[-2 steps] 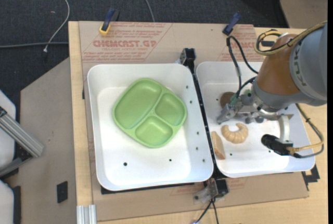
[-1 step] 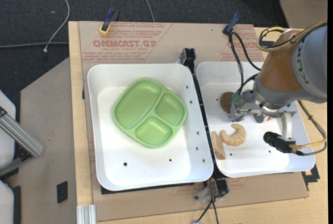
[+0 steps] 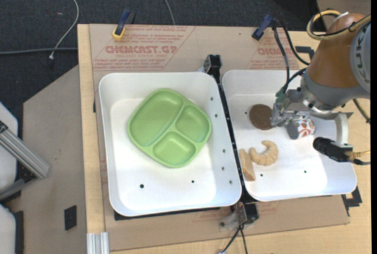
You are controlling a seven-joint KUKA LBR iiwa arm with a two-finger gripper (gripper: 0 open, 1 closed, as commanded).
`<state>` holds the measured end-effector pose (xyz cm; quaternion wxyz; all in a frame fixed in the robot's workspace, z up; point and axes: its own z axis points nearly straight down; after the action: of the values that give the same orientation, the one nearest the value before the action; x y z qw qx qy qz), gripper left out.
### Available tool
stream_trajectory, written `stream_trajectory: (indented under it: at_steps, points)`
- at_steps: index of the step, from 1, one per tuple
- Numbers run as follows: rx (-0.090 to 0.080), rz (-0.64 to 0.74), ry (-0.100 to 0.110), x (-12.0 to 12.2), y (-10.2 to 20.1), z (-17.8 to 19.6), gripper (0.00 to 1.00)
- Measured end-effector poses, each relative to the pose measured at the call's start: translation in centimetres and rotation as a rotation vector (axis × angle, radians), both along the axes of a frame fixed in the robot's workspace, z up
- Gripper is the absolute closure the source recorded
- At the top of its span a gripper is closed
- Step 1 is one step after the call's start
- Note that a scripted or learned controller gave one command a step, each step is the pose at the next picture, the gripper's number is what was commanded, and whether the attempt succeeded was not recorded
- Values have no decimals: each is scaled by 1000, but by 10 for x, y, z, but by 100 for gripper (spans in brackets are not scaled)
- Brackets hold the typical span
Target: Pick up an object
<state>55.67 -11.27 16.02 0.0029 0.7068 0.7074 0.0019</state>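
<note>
A green divided plate (image 3: 170, 127) lies in the left bin (image 3: 118, 182). The right bin (image 3: 330, 182) holds a brown round disc (image 3: 259, 116), a tan croissant-shaped piece (image 3: 264, 154), a pale wedge (image 3: 246, 165) by the bin's left wall, and a small white and red item (image 3: 304, 128). My gripper (image 3: 287, 122) hangs low over the right bin, between the brown disc and the white and red item. Its fingers point down and the wrist above hides how they stand.
Black clamps (image 3: 212, 63) join the two bins at the far side and at the near side (image 3: 245, 211). Blue clips (image 3: 122, 23) hold the cardboard base at the back. Cables trail over the dark floor behind.
</note>
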Motion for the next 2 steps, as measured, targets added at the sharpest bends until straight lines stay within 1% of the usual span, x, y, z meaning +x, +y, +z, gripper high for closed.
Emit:
stream_trajectory:
  at_steps: [1, 2]
  points:
    - [0, 2, -1, -2, 6, 63, 100]
    - [0, 1, -1, 0, 6, 114, 100]
